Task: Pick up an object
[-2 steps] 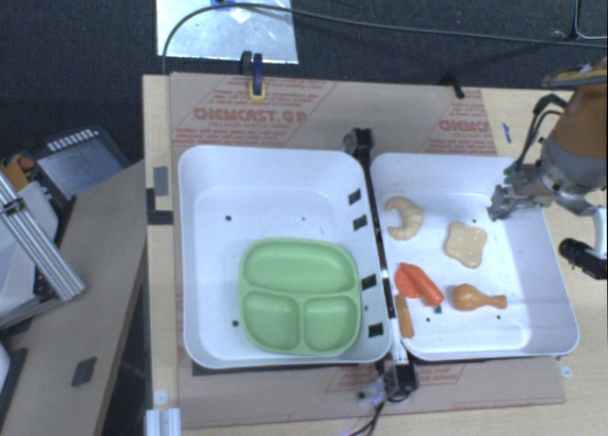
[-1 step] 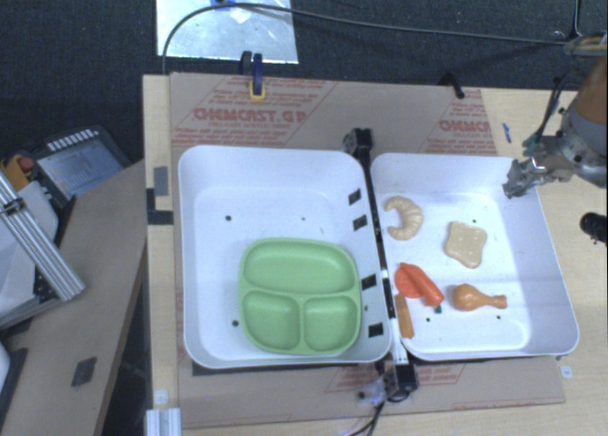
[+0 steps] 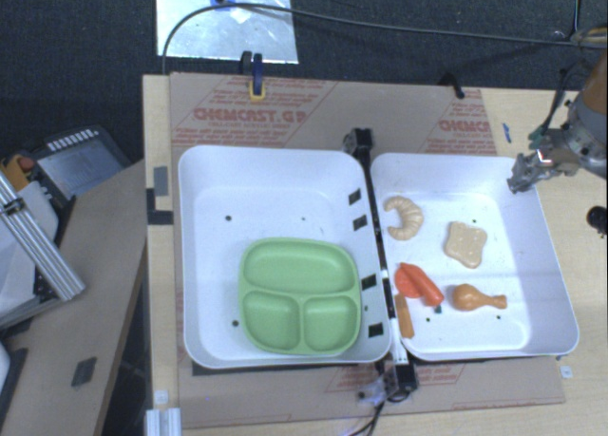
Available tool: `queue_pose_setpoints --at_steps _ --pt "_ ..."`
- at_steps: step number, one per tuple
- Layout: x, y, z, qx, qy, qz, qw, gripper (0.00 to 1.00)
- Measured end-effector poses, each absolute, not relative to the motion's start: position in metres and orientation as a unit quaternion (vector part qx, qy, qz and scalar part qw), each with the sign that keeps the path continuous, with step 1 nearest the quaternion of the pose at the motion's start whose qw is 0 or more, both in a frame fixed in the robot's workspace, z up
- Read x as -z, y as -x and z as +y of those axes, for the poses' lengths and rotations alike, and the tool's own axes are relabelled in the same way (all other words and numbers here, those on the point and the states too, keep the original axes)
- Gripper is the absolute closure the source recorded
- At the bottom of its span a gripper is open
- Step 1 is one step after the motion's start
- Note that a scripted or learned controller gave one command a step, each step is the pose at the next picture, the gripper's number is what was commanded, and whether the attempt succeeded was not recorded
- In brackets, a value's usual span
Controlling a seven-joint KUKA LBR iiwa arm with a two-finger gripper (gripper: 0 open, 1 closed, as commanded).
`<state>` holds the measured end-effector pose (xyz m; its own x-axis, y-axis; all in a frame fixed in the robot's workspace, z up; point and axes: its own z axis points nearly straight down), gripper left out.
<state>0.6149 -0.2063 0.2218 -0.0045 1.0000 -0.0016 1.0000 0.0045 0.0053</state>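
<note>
The right bin [image 3: 532, 235] holds a pale croissant [image 3: 405, 217], a beige bread slice [image 3: 466, 244], an orange-red carrot [image 3: 415, 286] and a brown chicken drumstick [image 3: 474, 299]. My gripper [image 3: 525, 176] hangs at the bin's far right corner, above the rim and well apart from all of these. Nothing shows between its tips. The arm [image 3: 581, 130] comes in from the right edge.
The left bin [image 3: 209, 187] holds a green divided plate [image 3: 298, 294]. A black divider [image 3: 371, 235] runs between the bins. Cardboard [image 3: 285, 111] lies under both. A cable and a silver sheet [image 3: 226, 5] sit at the back, with metal parts [image 3: 38, 244] at left.
</note>
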Motion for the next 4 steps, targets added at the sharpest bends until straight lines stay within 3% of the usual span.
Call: queue_pose_setpoints --at_steps 4 --pt "-0.222 -0.571 -0.009 -0.0008 -0.703 0.711 -0.001 1.00"
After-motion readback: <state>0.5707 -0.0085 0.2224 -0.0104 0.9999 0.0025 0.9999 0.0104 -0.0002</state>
